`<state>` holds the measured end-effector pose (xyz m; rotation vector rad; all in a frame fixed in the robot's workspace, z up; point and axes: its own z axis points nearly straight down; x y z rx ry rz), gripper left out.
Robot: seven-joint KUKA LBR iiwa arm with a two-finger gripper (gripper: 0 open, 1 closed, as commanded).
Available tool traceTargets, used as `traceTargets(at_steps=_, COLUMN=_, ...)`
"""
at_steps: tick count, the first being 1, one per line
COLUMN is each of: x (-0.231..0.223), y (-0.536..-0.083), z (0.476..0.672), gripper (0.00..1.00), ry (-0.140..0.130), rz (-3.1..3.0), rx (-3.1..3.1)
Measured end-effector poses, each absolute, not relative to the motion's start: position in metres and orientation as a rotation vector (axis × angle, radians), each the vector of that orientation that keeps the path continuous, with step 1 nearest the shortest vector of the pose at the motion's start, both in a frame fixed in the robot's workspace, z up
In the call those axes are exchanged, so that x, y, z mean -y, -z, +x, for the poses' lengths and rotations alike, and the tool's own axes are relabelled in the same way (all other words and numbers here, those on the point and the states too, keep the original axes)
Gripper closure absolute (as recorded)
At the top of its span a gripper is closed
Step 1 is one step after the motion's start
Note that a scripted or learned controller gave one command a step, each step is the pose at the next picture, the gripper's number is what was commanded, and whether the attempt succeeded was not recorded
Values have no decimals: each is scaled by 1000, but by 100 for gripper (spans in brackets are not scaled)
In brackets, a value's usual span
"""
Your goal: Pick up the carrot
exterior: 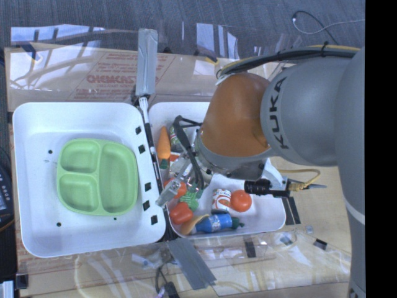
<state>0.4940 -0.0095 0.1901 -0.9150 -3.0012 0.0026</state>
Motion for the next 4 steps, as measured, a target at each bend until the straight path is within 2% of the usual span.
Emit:
traceTargets(at_steps=1, x=0, y=-191, z=548, gripper=0, ry=-2, rz=-1371, rx=2826)
traceTargets(at_steps=2, x=42, y=-192, z=574, gripper=0, ry=-1, rz=-1334, rx=2844)
traceTargets(at_steps=3, x=5, y=-191, z=498, gripper=0, ry=-2, rz=-1047, rx=2959)
traceTargets(at_steps=4, x=66, y=-214, z=488, gripper=0, ry=-1, rz=-532, rx=3101)
